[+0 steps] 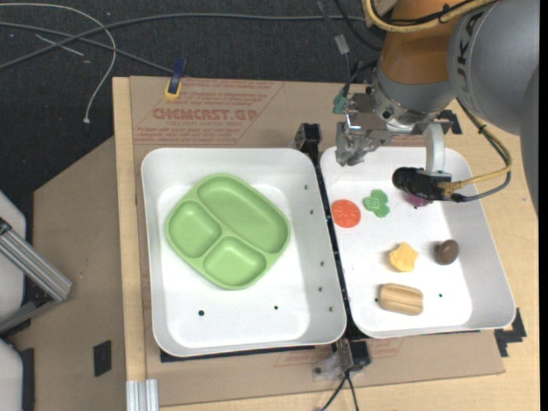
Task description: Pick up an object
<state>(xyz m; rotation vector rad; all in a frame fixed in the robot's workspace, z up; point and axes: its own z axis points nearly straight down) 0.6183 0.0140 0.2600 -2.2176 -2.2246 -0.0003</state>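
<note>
Gripper (353, 148) over right bin (479, 264), metal fingers narrow, nothing between. Below: flat orange disc (346, 214), lumpy green piece (375, 202). Glossy green tray (227, 229) left.

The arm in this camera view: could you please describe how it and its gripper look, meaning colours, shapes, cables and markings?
The arm is thick and rounded, with smooth grey casing and a broad orange band above the wrist. Black and yellowish cables loop around it. The gripper is small, made of grey metal. A slim pale bracket beside it carries a black cylindrical part with a yellow cable.
</note>
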